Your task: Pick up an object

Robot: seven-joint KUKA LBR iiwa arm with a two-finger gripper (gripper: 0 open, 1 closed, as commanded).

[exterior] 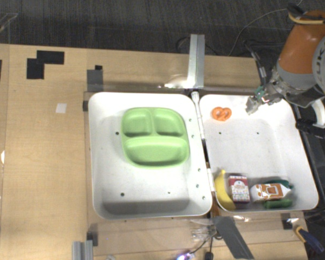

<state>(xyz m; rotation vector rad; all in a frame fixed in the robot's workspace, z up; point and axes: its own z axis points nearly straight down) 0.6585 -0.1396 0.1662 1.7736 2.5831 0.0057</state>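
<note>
gripper [255,103] at right bin [260,145] back edge, grip state unclear | pretzel [221,114] near back-left corner | risk: closing on air, wall collision

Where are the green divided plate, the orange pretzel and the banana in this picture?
green divided plate [154,136]: camera view, on its middle ridge, in the left bin.
orange pretzel [221,114]: camera view, on its centre, right bin's far corner.
banana [221,188]: camera view, on its curved middle, right bin's near edge.
</note>
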